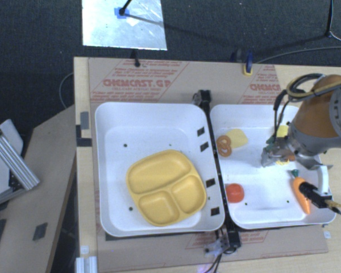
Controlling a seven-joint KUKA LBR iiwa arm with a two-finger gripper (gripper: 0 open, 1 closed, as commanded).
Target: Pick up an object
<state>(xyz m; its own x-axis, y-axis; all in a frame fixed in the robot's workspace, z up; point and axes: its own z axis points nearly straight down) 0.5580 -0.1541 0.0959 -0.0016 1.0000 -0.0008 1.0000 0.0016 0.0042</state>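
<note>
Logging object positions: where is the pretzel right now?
The pretzel lies in the right bin, near its left wall, beside a yellow piece and above the red object.

The arm [324, 118] runs off the right edge, its wrist covering part of the right bin [256, 212]. A yellow piece [282, 132] peeks from behind the gripper [271, 157], mostly hidden; the orange item [300, 194] sits half under black hardware.

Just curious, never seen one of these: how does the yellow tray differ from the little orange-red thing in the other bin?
The yellow tray is large, pale yellow and split into compartments; the orange-red piece is small, rounded and plain. The tray lies in the left bin, the piece in the right bin. Both lie flat, apart from the claw.
</note>
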